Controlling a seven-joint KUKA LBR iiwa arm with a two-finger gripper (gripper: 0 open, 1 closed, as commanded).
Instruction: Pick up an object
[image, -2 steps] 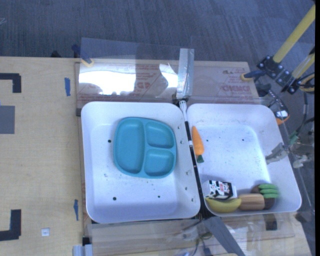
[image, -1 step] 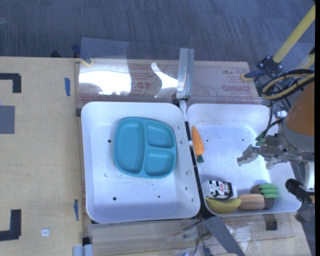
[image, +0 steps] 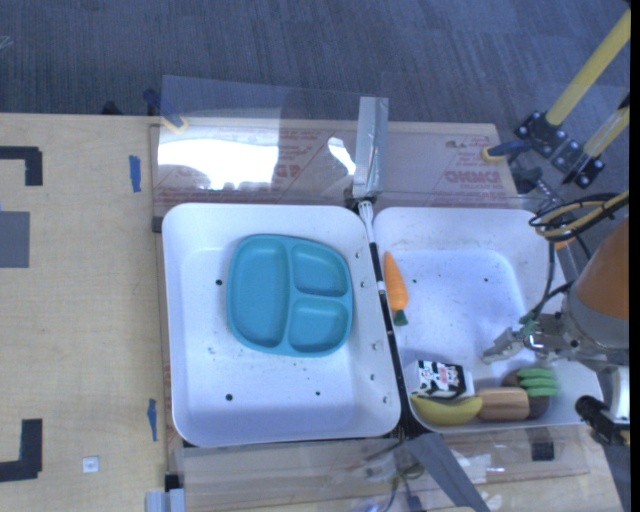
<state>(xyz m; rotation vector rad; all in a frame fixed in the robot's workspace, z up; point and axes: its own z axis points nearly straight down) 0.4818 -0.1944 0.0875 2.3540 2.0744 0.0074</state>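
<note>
Glossy white plastic bins (image: 200, 380), smooth teal plastic tray (image: 290, 295), pale matt wood bench (image: 80, 300), clear shiny panel (image: 250, 150).

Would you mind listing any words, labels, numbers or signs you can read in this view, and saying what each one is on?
Nothing here can be read with certainty.
Red print on the clear panel behind the right bin: seems mirrored, too blurred to read.
Fainter red print on the clear panel behind the left bin: too faint to read.
Black-and-white carton in the right bin: patterned face, any lettering too small to read.
</note>
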